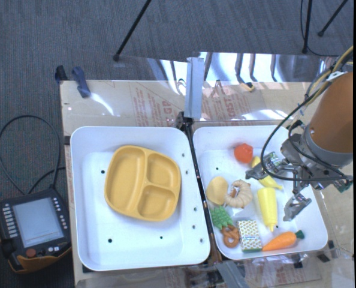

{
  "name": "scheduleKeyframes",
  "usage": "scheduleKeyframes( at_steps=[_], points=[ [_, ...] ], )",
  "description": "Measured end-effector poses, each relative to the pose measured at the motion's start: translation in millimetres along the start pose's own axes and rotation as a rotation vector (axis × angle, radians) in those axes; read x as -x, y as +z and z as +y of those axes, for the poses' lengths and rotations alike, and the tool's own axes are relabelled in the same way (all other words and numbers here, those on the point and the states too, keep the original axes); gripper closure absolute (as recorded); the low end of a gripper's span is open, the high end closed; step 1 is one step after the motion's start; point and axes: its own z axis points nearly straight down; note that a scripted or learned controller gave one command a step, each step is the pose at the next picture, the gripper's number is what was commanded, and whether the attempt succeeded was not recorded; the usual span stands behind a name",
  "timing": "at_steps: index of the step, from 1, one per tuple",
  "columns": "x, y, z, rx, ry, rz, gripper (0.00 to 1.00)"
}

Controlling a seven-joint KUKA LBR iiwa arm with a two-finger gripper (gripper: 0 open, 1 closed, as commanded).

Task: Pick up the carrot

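Gripper (287, 192) is hanging over the right bin (319, 219) in the camera view, reaching in from the right beneath the grey arm (332, 120) with its orange band, and whether its fingers are spread or pressed together cannot be told from this slant; nothing is showing between them. Lying at the bin's near right corner, the carrot (281, 240) is resting almost level, its green top pointing right toward the wall, well below the gripper and just beside a small patterned box (249, 234). Crowding is looking like the main hazard: a yellow bottle (267, 207) is standing between the gripper and the carrot, so a straight descent from here is likely landing on it instead. Since the carrot is sitting close to the bin's near rim, a finger coming down on that side is risking a strike on the wall or a wedge against the box. Its tapered, smooth body is also liable to be squirting sideways if pinched near the thin tip. Further left, a pretzel (230, 236), a green toy (221, 217) and a doughnut (240, 192) are lying clear of the path, while the yellow plate (143, 183) is sitting in the left bin (85, 221).
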Motion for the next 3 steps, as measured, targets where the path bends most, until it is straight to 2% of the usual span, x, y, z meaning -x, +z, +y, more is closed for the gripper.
scheduleKeyframes(
  at_steps=[1, 2, 3],
  points=[
    [7.8, 122.4, 34.8, 0.007, -0.216, 0.006, 0.00],
    [55.9, 107.1, -15.8, 0.001, -0.011, 0.000, 0.00],
    [81.1, 160.8, -51.0, 0.003, 0.062, 0.002, 0.00]
  ],
)
